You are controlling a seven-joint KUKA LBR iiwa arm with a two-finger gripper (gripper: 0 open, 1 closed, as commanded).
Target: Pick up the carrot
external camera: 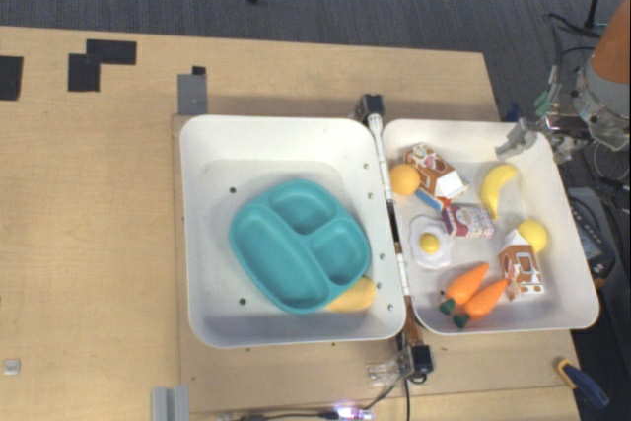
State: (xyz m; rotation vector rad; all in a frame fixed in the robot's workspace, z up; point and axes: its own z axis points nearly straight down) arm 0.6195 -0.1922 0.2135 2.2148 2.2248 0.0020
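Note:
Two orange carrots lie side by side at the front of the right bin [582, 306]: one carrot [465, 283] nearer the middle, and a second carrot [486, 299] just right of it. Both have dark green tops pointing toward the bin's front-left. My gripper [517, 139] hangs over the bin's back right corner, far behind the carrots and apart from them, beside a yellow banana [500, 187]. The arm's orange band [611, 59] is at the right edge. Nothing shows in the gripper.
Around the carrots lie a fried egg [430, 244], a small carton [521, 271], a lemon [532, 235], a pink carton [471, 222], an orange [404, 179] and a milk carton [431, 168]. In the left bin [197, 212], a teal divided plate [301, 244] partly covers a yellow item [353, 296].

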